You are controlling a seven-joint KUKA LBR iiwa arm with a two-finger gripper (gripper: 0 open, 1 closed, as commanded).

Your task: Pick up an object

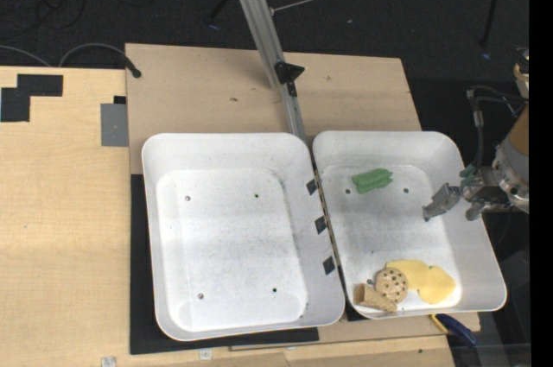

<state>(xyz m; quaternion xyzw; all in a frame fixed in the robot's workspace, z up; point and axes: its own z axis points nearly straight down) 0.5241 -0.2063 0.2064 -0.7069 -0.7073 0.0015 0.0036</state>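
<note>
The bench (pixel 259 89) carries two shallow white bins: the left bin (pixel 226 231) and, touching its side, the right bin (pixel 406 218), with the grey arm (pixel 518 158) reaching in at the right bin's right rim. The gripper (pixel 456 205) hangs over that rim with its fingers (pixel 438 202) spread apart, grasping nothing. In the right bin a green object (pixel 372 180) lies near the far wall, well apart from the near-corner cluster: a yellow flat piece (pixel 425 281), a round brown dotted piece (pixel 390 282) and a small tan piece (pixel 371 297) touching it.

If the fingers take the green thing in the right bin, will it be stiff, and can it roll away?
The green object looks flat and blocky, so it probably would not roll. It lies low on the right bin floor, so it may slide when pushed. Whether it is stiff cannot be told.
</note>
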